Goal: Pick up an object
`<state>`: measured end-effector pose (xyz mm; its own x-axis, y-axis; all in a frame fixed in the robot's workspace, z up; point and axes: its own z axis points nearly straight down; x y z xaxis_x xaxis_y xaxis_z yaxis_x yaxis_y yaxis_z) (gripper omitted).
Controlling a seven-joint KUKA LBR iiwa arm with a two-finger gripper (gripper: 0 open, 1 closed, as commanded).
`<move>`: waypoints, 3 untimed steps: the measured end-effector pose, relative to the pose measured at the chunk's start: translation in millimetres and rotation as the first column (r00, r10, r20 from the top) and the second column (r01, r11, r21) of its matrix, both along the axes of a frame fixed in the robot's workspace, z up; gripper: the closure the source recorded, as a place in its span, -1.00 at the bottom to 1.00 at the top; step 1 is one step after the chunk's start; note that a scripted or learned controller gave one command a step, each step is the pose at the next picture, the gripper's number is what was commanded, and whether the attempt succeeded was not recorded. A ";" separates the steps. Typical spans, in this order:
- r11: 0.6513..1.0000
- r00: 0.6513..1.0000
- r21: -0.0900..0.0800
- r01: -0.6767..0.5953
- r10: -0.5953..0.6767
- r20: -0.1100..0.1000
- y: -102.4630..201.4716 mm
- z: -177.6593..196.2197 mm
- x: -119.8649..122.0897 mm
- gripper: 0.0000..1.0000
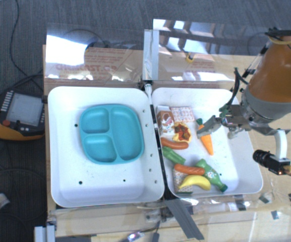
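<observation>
gripper over the carrot in the right bin

we look down on two white bins that stand side by side on the bench. in the left bin [64,185] there is a blue plate [111,133] with three compartments, lying about in the middle of the bin.

the right bin [246,178] holds a group of toy food, mostly on its left half. near the top lies a small printed packet [182,114], and beside it a card with a food picture [181,132]. under them we see a sausage [174,144], then a green vegetable [174,156], a second orange-red sausage [188,169], a yellow banana [195,183] and a green bottle-shaped piece [212,175] near the front wall.

the carrot [207,143] lies a little apart from this group, to the right, with its thin end pointing toward the front of the bin.

the arm [274,79] comes in from the right, with its orange band above the wrist. the gripper [215,124] is at the thick top end of the carrot, and one dark finger [209,125] lies slanted over that end. if the fingers are apart or together, we cannot tell, because the wrist hides part of them. we also cannot tell if the carrot is between the fingers or just below them.
</observation>
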<state>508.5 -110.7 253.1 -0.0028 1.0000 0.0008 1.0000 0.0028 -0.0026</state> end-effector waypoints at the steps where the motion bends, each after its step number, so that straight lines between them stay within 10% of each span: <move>1: 0.926 0.926 -0.001 0.377 -0.377 -0.003 -76.0 -115.3 34.0 -1.00; 2: 0.944 0.944 -0.004 0.329 -0.329 0.021 -30.8 -158.7 66.6 -1.00; 3: 0.945 0.945 0.006 0.326 -0.326 0.022 -25.9 -148.4 69.1 1.00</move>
<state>577.6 -136.7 104.7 0.3233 0.9463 0.0069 0.9461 -0.3233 0.0195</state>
